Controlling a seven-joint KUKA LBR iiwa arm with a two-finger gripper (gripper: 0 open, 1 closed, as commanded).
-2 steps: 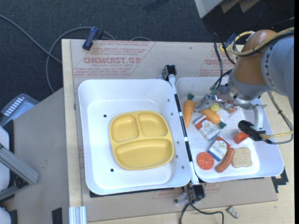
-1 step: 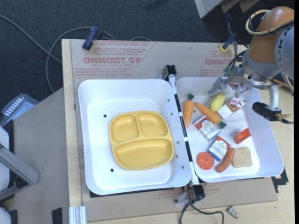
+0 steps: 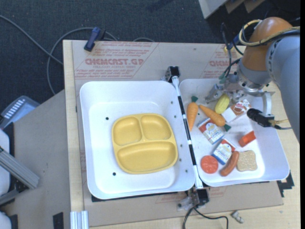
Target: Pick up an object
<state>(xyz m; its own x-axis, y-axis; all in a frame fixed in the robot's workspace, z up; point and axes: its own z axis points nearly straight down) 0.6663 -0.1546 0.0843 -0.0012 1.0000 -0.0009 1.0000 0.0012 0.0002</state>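
Note:
The right bin (image 3: 276,151) holds several toy foods. An orange carrot (image 3: 191,114) lies by its left wall and a second carrot (image 3: 213,115) beside it. A yellow piece (image 3: 222,103) lies near the back. My gripper (image 3: 227,93) hangs low over the bin's back part, just above and behind the yellow piece. A red and white item (image 3: 239,108) sits right of it. Nothing is visibly held.
Two small cartons (image 3: 211,130) (image 3: 222,151), a red chunk (image 3: 247,138), a tomato slice (image 3: 209,164), a sausage (image 3: 229,163) and a bread slice (image 3: 247,161) lie toward the front. The left bin (image 3: 95,128) holds a yellow divided plate (image 3: 143,142). The arm's black cable (image 3: 259,117) crosses the bin's right side.

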